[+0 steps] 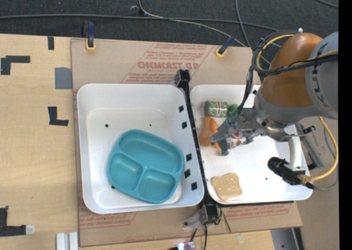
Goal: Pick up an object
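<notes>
Your tool (222, 143) hangs low over the upper left part of the right bin (250, 167), right of the frame's centre, its dark tip pointing down and to the left. You cannot tell from this angle how far open it is, and nothing can be seen gripped in it. A small red and white thing (238, 141) shows just beside the tip on its right, partly under the wrist. You cannot tell what it is or whether the tool touches it.

The nearest thing is an orange piece (207, 131), just left of the tip and close against the bin's left wall. You cannot tell whether it touches the tool. Above it, a green can (216, 109) lies on its side near the bin's upper left corner, up and left of the tool and apart from it. A slice of toast (227, 186) lies flat near the bin's lower edge, well below the tool.

The arm (291, 83), with its orange band, comes in from the right edge of the frame over the bin's upper right part.

In the left bin (99, 106), a teal divided plate (144, 165) rests in the lower middle, well apart from the tool. Both bins sit on a cardboard sheet (165, 61) on the wooden surface (33, 150).
</notes>
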You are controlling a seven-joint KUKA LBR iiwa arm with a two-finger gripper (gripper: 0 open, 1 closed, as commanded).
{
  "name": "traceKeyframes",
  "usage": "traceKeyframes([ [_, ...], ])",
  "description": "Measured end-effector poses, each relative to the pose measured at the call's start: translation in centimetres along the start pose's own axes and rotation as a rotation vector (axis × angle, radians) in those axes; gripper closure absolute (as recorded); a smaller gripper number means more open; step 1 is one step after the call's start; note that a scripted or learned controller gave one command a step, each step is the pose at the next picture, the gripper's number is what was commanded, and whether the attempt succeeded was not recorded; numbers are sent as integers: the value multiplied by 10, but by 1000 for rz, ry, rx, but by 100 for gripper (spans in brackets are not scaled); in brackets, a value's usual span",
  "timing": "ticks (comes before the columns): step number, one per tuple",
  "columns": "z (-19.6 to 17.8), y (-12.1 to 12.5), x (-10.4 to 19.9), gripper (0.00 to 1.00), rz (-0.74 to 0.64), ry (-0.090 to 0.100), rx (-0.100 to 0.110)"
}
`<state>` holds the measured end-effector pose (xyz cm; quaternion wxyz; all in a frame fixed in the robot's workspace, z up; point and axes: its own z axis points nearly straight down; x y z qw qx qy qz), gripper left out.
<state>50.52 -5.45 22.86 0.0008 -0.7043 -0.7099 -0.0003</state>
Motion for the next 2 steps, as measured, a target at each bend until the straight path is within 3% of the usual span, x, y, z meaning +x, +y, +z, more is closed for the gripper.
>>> traceKeyframes([
  [2,2,13,106,100,1,0,1],
])
